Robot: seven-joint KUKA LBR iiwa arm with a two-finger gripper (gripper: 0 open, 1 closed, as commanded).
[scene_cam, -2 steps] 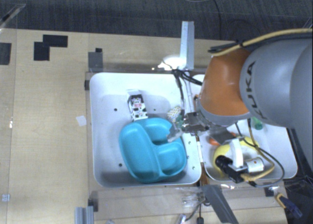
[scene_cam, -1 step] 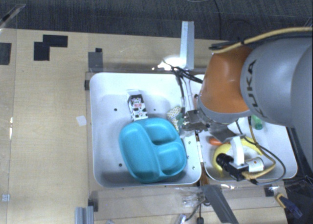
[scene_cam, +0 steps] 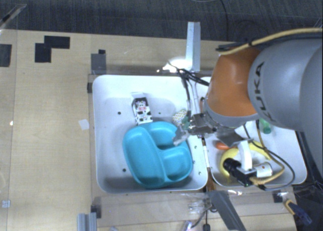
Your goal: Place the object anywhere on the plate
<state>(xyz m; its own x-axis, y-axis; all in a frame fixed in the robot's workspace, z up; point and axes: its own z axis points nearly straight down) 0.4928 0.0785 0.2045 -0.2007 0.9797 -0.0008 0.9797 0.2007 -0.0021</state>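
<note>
End effector (scene_cam: 180, 133) at plate (scene_cam: 151, 159) rim, bin (scene_cam: 108, 124)

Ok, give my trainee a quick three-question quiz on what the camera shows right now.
1. True or false: the blue plate lies in the left bin.
2. Which side of the plate is the gripper over: A) left edge, B) right edge, C) bottom edge?
3. What colour is the round object in the right bin?

Key: 1 true; 2 B; 3 yellow.
</note>
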